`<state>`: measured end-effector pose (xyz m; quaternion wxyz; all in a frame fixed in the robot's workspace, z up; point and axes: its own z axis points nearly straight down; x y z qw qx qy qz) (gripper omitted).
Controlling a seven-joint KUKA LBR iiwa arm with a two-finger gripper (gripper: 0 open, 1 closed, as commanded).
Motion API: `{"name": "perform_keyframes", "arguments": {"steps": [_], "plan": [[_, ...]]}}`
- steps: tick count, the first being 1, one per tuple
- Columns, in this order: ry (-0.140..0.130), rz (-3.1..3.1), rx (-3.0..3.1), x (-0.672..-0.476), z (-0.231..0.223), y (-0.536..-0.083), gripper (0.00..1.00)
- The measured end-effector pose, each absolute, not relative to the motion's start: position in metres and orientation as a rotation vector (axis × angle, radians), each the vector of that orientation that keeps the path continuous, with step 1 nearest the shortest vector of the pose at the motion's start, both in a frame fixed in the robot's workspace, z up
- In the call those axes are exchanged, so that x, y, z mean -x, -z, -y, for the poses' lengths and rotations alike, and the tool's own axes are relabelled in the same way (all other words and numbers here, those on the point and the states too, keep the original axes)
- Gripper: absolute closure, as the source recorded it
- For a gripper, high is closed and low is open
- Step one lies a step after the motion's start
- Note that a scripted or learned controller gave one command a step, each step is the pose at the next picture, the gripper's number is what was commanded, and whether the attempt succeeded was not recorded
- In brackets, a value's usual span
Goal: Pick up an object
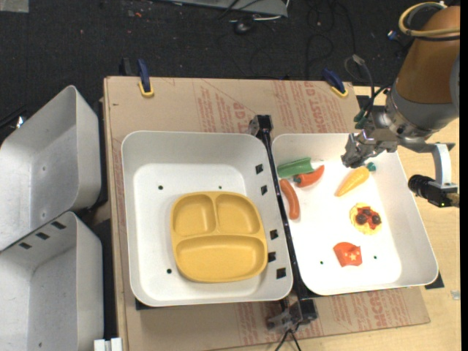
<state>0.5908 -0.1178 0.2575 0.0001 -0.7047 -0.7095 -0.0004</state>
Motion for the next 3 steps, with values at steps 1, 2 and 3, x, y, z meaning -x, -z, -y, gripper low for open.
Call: {"name": "perform_keyframes", "arguments": {"steps": [1, 2, 3], "plan": [[0.001, 2.229, 2.214, -0.599, 0.068, -0.255, 1.0], [0.002, 2.23, 2.211, -0.597, 0.012, -0.26, 1.0], [0.002, 2.23, 2.213, -0.601, -0.039, -0.258, 1.0]]}}
